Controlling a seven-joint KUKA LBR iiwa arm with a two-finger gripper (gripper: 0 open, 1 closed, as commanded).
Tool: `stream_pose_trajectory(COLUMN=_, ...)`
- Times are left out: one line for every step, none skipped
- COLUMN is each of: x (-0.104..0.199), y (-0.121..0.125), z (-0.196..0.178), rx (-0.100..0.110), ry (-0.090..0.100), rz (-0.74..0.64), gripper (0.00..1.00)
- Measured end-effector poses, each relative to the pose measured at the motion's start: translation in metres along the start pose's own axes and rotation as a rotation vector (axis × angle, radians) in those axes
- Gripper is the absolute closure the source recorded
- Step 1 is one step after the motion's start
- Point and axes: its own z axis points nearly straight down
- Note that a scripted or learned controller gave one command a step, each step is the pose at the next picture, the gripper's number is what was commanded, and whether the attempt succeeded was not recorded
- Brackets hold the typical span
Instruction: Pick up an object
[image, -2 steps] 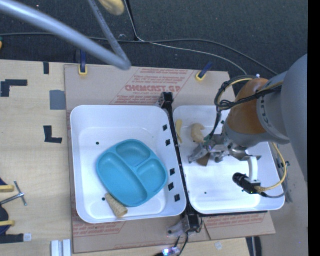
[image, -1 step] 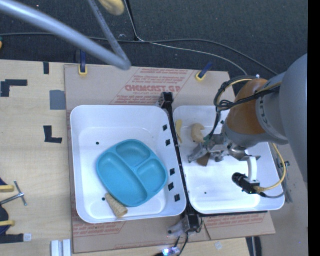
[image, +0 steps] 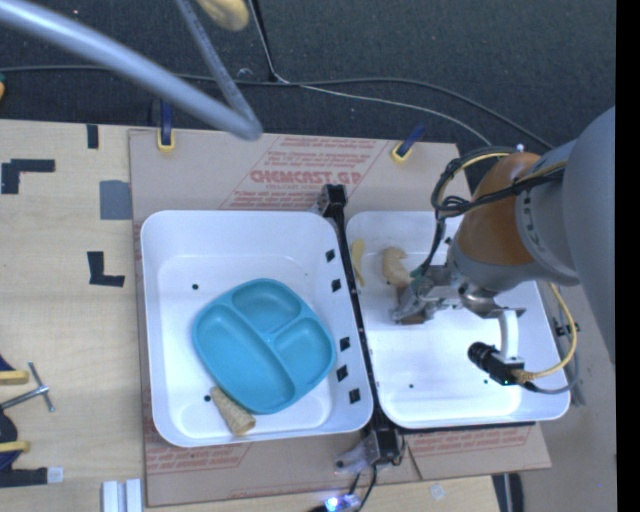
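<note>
Reaching stage of the pick. Target, by judgement: tan lump (image: 395, 266), lying in the right bin (image: 440, 400) near its upper left corner. Gripper (image: 412, 308): low over the bin floor, just below and right of the lump; whether it is spread or pressed together cannot be told. No item seen held. Next move calls for: closing on the lump, then lifting. Left bin (image: 165, 250): blue plate (image: 262, 343), cork (image: 232, 410) at its lower edge.
</note>
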Motion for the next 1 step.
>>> stream_pose_trajectory(x=-0.0017, y=-0.0025, z=-0.0419, rx=0.0, ry=0.003, rz=0.001, gripper=1.0)
